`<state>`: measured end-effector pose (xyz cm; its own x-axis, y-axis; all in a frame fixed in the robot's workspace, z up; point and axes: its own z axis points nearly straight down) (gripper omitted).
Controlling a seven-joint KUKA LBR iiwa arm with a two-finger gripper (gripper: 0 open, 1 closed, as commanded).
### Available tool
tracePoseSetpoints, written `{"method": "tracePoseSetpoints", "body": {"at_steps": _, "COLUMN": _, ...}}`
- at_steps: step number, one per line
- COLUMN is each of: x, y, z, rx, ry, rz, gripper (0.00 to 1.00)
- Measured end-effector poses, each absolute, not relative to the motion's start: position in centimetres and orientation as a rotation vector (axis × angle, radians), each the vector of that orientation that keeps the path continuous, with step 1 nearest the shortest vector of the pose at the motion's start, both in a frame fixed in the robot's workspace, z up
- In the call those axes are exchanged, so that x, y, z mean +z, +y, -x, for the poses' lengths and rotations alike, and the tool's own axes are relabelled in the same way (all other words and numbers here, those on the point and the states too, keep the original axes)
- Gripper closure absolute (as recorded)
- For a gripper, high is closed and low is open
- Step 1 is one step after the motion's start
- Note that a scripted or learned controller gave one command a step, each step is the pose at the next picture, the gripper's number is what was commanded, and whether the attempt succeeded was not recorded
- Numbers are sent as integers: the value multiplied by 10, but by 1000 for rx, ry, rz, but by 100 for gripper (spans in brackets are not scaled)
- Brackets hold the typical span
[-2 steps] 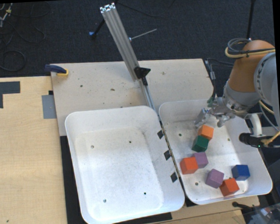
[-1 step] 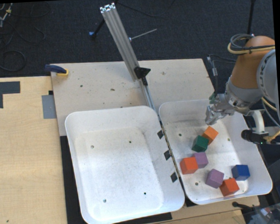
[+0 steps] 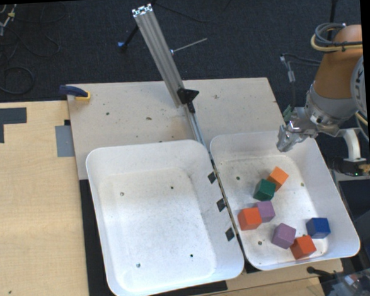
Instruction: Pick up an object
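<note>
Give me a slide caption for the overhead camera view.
KUKA arm's gripper hovers over the right bin's far edge, above seven scattered colored blocks.

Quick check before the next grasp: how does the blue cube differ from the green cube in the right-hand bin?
The blue cube lies low in the right bin, near its right wall; the green cube lies nearer the bin's middle. The blue cube stands apart from its neighbours, while the green cube seems to touch an orange cube and a purple cube. The green cube lies closer to the end effector. Both look similar in size.
</note>
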<state>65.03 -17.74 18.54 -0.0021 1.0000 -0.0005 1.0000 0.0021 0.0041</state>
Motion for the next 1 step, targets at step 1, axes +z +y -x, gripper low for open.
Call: {"method": "tracePoseSetpoints", "body": {"at_steps": 1, "x": 228, "y": -179, "z": -651, "rx": 3, "ry": 2222, "rz": -2216, "gripper": 100}}
